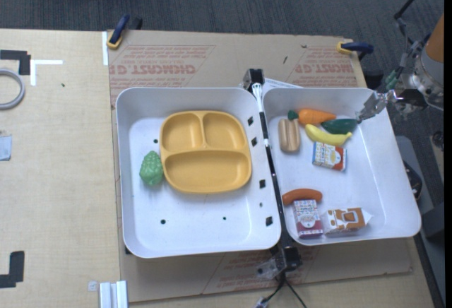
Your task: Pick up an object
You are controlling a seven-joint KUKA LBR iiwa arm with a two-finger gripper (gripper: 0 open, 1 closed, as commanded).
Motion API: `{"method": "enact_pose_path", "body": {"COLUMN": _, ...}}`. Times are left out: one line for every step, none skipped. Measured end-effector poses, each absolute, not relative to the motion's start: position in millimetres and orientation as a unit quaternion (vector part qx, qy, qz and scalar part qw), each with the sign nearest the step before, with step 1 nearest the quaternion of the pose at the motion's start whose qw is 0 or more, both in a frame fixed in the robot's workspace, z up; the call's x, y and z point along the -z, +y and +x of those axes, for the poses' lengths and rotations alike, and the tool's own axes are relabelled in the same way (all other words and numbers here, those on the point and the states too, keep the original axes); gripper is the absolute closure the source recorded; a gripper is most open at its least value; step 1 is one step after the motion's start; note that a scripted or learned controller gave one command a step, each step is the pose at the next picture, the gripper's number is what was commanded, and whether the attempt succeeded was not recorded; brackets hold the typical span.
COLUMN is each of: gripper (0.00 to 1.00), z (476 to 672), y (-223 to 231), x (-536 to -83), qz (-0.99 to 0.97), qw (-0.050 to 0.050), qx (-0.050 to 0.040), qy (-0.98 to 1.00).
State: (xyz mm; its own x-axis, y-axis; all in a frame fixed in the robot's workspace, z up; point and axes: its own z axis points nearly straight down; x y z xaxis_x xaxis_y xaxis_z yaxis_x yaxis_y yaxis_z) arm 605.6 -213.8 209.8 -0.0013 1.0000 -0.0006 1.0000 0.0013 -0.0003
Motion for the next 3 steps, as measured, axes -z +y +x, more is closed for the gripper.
{"method": "enact_pose_path", "body": {"gripper": 0.0, "z": 589.4, "y": -163, "x": -102, "qz": 0.73, "qw": 0.0, "qx": 0.0, "qy": 0.683}}
{"method": "enact_pose_path", "body": {"gripper": 0.0, "z": 654.9, "y": -124, "x": -92, "qz": 0.665, "qw": -0.006, "qx": 0.0077, "qy": 0.747}}
{"method": "enact_pose_path", "body": {"gripper": 0.0, "z": 592.6, "y": -110, "x": -95, "qz": 0.574, "qw": 0.006, "qx": 0.0015, "qy": 0.819}}
